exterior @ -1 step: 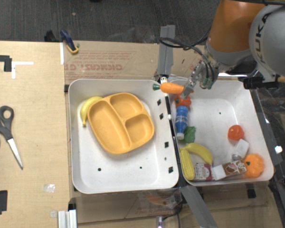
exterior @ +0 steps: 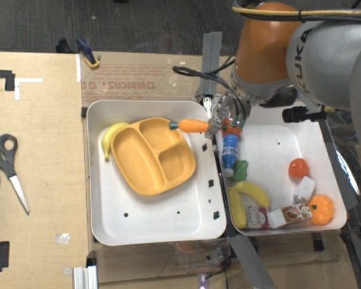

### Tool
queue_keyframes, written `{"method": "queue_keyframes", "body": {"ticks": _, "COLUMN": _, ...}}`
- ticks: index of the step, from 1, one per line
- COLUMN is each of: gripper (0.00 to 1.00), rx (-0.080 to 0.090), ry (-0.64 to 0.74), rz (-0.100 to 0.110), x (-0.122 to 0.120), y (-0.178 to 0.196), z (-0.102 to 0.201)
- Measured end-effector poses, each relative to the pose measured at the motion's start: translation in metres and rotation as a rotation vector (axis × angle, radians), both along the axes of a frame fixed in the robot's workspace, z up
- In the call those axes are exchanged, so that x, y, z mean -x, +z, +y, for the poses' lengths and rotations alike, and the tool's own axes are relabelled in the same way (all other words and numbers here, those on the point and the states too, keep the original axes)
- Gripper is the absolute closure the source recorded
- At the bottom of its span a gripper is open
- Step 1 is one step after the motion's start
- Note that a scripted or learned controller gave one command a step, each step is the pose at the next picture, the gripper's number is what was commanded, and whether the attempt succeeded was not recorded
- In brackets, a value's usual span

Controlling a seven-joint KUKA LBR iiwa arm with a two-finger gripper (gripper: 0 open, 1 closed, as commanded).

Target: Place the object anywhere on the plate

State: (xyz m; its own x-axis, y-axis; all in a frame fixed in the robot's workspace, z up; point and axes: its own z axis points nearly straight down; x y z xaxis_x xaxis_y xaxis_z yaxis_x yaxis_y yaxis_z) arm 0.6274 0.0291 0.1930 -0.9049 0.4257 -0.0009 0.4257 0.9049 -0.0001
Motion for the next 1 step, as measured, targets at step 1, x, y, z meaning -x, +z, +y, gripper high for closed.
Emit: {"method": "queue_keyframes", "body": {"ticks": 1, "gripper": 0.0, "rx": 0.0, "ry": 0.0, "rz": -0.001, "x": -0.0001, "y": 0.0003, "z": -0.0001}}
